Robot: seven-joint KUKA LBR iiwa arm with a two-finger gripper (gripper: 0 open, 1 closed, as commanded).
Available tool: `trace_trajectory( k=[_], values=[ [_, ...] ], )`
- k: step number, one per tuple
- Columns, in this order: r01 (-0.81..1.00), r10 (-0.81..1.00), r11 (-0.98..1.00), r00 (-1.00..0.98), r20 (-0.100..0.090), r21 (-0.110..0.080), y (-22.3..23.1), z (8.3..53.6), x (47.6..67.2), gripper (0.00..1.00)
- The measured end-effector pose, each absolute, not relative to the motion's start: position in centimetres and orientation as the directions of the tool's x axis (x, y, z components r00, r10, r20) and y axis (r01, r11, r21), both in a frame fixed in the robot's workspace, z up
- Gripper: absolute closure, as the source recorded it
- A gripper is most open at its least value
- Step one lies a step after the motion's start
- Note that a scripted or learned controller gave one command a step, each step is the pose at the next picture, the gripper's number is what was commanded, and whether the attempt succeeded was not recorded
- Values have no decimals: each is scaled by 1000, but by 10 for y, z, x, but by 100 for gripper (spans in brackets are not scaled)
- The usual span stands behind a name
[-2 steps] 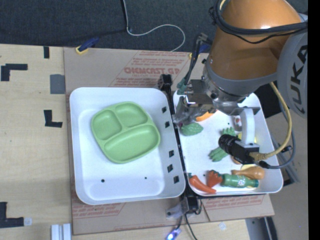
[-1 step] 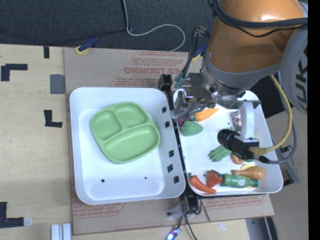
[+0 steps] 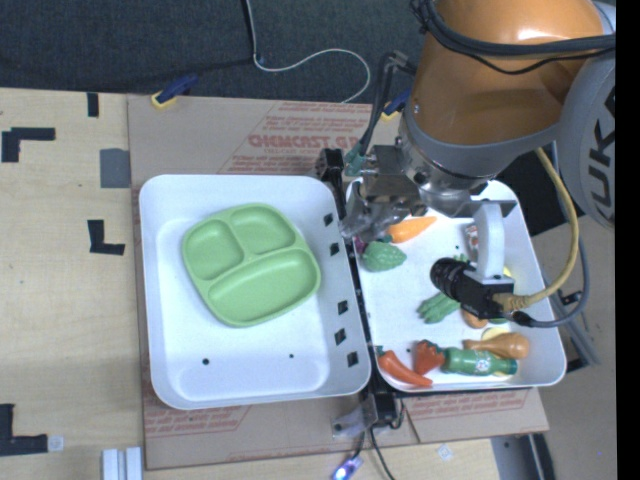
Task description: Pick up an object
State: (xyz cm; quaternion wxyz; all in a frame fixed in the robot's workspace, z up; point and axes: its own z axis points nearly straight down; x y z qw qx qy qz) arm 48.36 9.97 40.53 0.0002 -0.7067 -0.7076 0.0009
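currently the nearest candidate is the green leafy toy (image 3: 383, 258). it lies in the upper part of the right bin (image 3: 398, 313), close to that bin's left wall. an orange carrot (image 3: 412, 230) lies just beside it to the upper right; whether the two touch cannot be confirmed.

the gripper (image 3: 362, 223) hangs over the upper left corner of the right bin, close to the divide between the bins and just up-left of the green leafy toy. whether it is open or closed cannot be told from this view. nothing is seen held in it.

further out, a second green toy (image 3: 437, 306) sits mid-bin. a red and orange piece (image 3: 405, 366), a green bottle-shaped toy (image 3: 478, 362) and an orange-yellow toy (image 3: 503, 343) lie along the lower edge. the left bin (image 3: 250, 363) holds a green divided plate (image 3: 252, 263), lying flat.

the step in hand appears to be positioning over a target before descent. to do it well:

1. shift the gripper away from the divide and centre it over the green leafy toy, since the wall leaves little room on that side.
2. set the closing axis across the toy's narrow width, so that the carrot is not caught in the same grasp.
3. descend vertically to the bin floor before closing; a slanted approach is likely to push the light toy against the wall.
4. lift straight up and confirm the toy is between the jaws before moving off.
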Motion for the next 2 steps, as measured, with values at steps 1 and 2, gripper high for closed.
trace_trajectory(
  k=[1,2],
  values=[
    [1000,1000,-5,5,-3,-11,52,313,482,100],
    [1000,1000,-3,3,-1,2,4,359,484,100]
  ],
)
